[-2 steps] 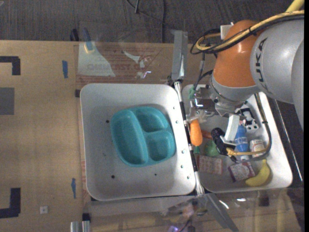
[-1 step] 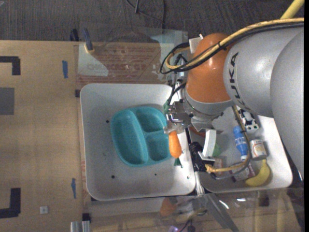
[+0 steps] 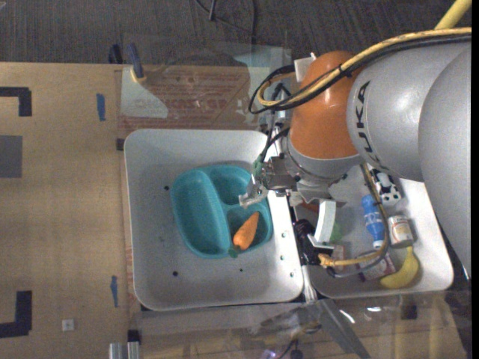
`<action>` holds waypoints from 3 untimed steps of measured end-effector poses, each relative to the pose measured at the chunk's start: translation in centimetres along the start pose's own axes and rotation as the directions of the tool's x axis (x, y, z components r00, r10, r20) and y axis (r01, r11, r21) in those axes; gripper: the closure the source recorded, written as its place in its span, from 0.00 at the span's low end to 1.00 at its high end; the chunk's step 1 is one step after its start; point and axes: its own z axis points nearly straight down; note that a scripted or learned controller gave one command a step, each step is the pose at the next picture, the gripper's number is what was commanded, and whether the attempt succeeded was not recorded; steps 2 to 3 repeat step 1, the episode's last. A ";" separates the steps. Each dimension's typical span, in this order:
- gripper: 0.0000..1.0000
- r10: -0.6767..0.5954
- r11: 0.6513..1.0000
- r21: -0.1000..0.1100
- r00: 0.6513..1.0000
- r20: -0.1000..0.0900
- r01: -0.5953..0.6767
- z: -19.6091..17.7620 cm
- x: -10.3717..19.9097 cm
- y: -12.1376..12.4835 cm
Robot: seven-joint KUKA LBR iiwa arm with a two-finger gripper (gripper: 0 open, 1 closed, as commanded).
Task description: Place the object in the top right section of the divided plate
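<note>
Gripper (image 3: 254, 188): at the end of the grey arm, over the 2 o'clock rim of the plate; the fingers are small and partly hidden by the wrist, so how far they are parted cannot be told; nothing is seen between them
Arm (image 3: 389, 103): grey with an orange band, reaching in from 3 o'clock, covering much of the right bin
Divided plate (image 3: 202, 212): teal, three sections, lying in the left bin toward its 3 o'clock side
Carrot (image 3: 245, 231): orange with a green end, lying tilted in the plate section at 4 o'clock, just below the gripper and apart from it
Left bin (image 3: 150, 223): white, shallow, holding the plate
Right bin (image 3: 430, 223): white, at 3 o'clock of the left bin, touching it
Banana (image 3: 402, 272): yellow, at 5 o'clock in the right bin
Blue bottle (image 3: 372, 220): near the right bin's middle
Bench (image 3: 60, 200): tan, with blue tape marks
</note>
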 end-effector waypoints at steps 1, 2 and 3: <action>0.00 0.271 0.962 -0.003 0.962 0.000 -0.271 -11.8 5.0 -1.9; 0.00 0.271 0.962 -0.003 0.962 0.000 -0.271 -11.8 5.0 -1.9; 0.00 0.271 0.962 -0.003 0.962 0.000 -0.271 -11.8 5.0 -1.9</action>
